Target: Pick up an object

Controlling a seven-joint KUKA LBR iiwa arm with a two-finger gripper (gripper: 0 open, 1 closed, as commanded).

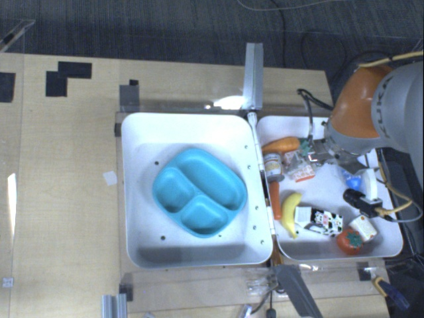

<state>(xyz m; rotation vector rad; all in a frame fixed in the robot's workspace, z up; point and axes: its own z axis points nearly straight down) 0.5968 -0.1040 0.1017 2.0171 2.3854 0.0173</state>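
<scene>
My gripper (310, 150) reaches in from the right and hangs low over the back of the right bin (391, 247). It sits right beside the right end of an orange carrot (281, 144) and just above a white and red packet (303, 173). I see nothing held in it. A small brown-lidded jar (271, 167) stands left of the packet. A yellow banana (290, 212) lies nearer the front, next to a white and black box (322, 221). A red tomato (348, 242) rests in the front right corner.
The left bin (132, 244) holds a blue divided plate (199, 191). A small blue object (354, 181) and a white cup (364, 228) lie on the right bin's right side, under the arm. A metal post (254, 78) rises behind the wall between the bins.
</scene>
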